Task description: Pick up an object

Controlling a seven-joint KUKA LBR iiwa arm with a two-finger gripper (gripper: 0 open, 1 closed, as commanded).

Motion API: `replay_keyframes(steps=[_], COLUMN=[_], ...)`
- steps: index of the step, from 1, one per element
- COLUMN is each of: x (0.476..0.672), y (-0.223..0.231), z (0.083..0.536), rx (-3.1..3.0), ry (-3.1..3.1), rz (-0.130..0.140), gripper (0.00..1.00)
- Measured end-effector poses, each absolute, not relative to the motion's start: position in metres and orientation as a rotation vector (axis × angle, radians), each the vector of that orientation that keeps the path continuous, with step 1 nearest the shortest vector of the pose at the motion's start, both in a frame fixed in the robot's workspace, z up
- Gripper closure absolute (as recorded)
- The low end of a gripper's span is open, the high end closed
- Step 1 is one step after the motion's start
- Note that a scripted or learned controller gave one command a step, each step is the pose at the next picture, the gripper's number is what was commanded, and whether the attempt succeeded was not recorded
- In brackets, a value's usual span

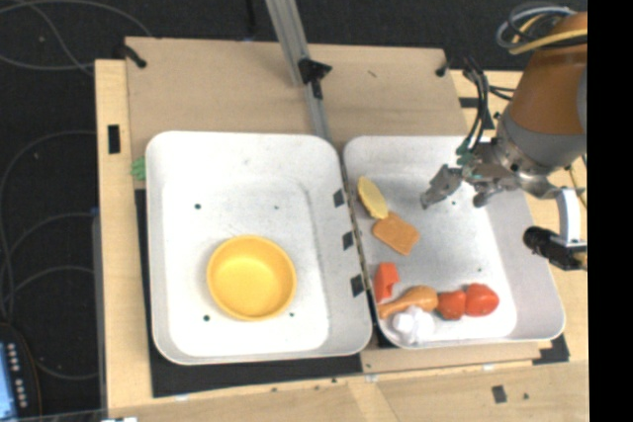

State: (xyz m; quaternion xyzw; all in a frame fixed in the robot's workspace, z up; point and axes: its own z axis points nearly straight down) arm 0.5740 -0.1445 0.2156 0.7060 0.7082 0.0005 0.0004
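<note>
Two bins sit side by side on the bench (247,74): a bowl (251,277) in the left bin (178,173), food pieces (435,299) clustered in the right bin's (514,242) near-left part.

two white bins (247,153), one yellow bowl (251,277), six small items (396,234)

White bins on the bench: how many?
2. The shallow white left bin holds a round yellow bowl; the shallow white right bin beside it holds the small food-like items.
</note>
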Motion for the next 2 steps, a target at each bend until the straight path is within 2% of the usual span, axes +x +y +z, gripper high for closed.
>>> replay_keyframes(steps=[1, 2], x=[0.574, 0.572], y=[-0.145, -0.157], z=[0.216, 0.162], rx=[2.219, 2.224], ry=[2.223, 2.221], rz=[0.003, -0.007], gripper=[0.00, 0.00])
